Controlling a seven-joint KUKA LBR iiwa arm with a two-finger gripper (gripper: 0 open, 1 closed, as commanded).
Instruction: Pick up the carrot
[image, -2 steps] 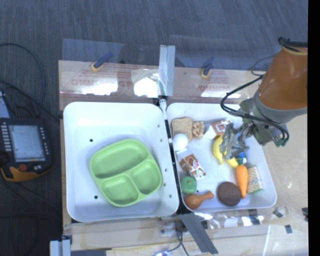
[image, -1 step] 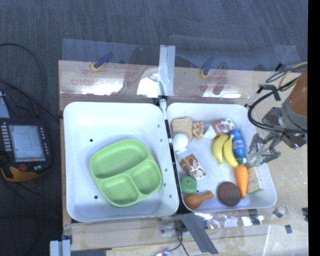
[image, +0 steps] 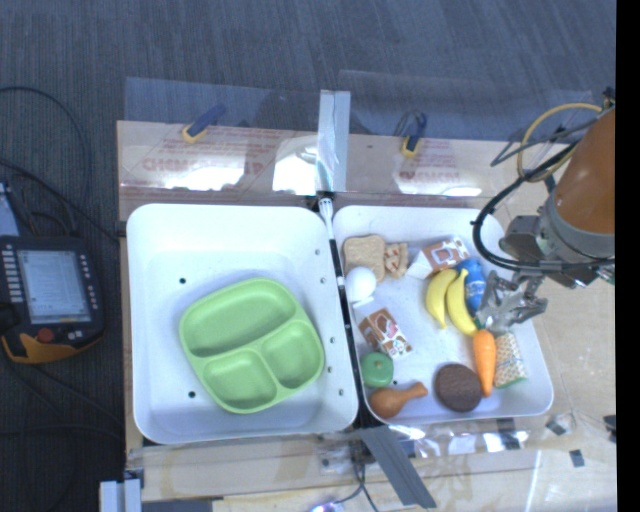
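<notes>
camera view: the carrot (image: 484, 360) is lying in the right bin (image: 535, 400), tip pointing toward the near wall, between a brown cookie (image: 458, 387) and a speckled packet (image: 510, 360). bananas (image: 450, 298) are sitting just behind. the claw (image: 508, 305) is hovering above its top, fingers apart, gripping nothing.

Tool (image: 510, 308) above carrot (image: 484, 360) (right bin (image: 535, 395)), bananas (image: 449, 298) beside, green tray (image: 252, 344) in left bin (image: 160, 250)
</notes>
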